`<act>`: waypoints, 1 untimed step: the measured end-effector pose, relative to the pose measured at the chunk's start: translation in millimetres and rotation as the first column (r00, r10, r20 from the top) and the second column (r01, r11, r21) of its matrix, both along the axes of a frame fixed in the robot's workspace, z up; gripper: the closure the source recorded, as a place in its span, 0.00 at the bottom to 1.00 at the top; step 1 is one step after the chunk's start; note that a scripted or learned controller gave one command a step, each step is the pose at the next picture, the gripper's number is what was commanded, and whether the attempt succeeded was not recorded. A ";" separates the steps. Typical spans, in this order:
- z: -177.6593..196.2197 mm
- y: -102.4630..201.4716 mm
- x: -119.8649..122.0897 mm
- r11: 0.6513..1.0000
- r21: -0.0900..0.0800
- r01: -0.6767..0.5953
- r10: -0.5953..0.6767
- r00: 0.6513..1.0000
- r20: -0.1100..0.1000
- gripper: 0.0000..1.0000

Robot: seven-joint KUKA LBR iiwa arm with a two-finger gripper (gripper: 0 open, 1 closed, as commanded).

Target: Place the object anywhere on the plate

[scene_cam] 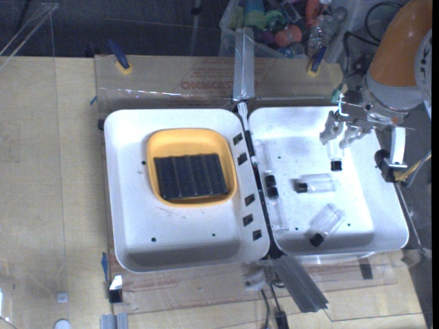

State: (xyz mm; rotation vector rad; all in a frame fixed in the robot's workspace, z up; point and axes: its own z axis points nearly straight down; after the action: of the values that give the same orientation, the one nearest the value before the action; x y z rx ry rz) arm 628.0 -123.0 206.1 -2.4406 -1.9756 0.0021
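Desk (48,184): pale wood, carrying two shallow white bins side by side.
Left bin (123,238): holds a yellow plate (159,142) with rounded corners.
On the plate: a dark ridged block (191,175) lying flat, covering most of the plate's middle.
Right bin (384,232): holds two clear vials with dark caps.
Upper vial (315,184): lying on its side near the bin's middle, cap toward the left.
Lower vial (326,221): lying tilted, just below the upper one and apart from it, cap toward the near wall.
Hand (337,137): over the far part of the right bin, above the upper vial and apart from it; its fingers look slightly spread with nothing between them, though the view is blurred here.
Arm (405,46): grey with an orange band, reaching in from the right.
Behind the bins: a clear tub of colourful toys (288,9).
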 end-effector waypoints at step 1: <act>22.3 -13.6 -55.2 0.980 0.002 -0.201 0.201 0.980 -0.001 1.00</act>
State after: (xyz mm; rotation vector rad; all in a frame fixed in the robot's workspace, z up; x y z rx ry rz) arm 572.8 -136.6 228.4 -2.2273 -2.2108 0.0014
